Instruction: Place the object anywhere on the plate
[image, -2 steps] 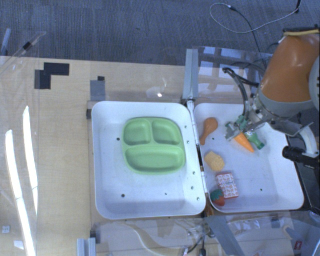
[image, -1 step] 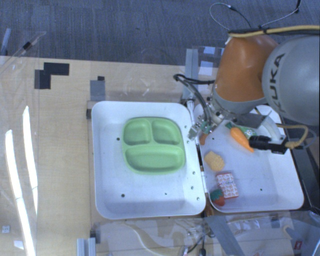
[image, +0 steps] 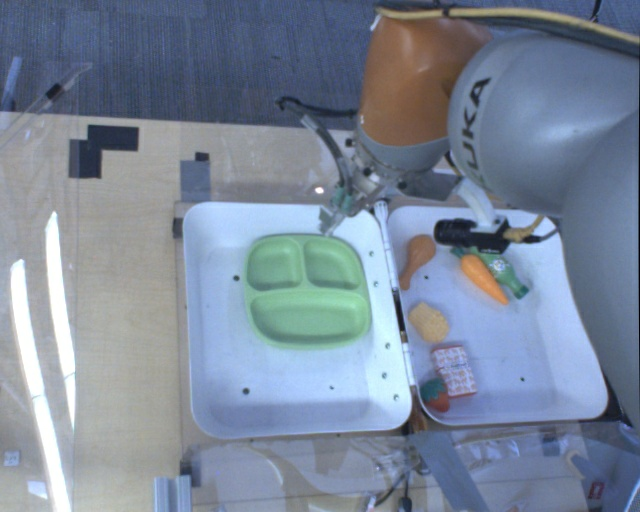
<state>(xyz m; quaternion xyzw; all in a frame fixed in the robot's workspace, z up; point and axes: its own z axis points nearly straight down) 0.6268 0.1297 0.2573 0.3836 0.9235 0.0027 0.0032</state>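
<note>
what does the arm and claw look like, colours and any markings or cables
The arm is bulky, rounded and glossy grey, with dark KUKA lettering on its shell and a wide orange band above the wrist. A thin yellow cable and a dark one run along its top. The claw is small and slender, metallic grey with thin fingers, and a dark cable loops beside it.

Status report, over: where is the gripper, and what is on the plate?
Gripper above left bin's far edge, by green plate. Plate bare. Carrot, drumstick lie in right bin.
</note>
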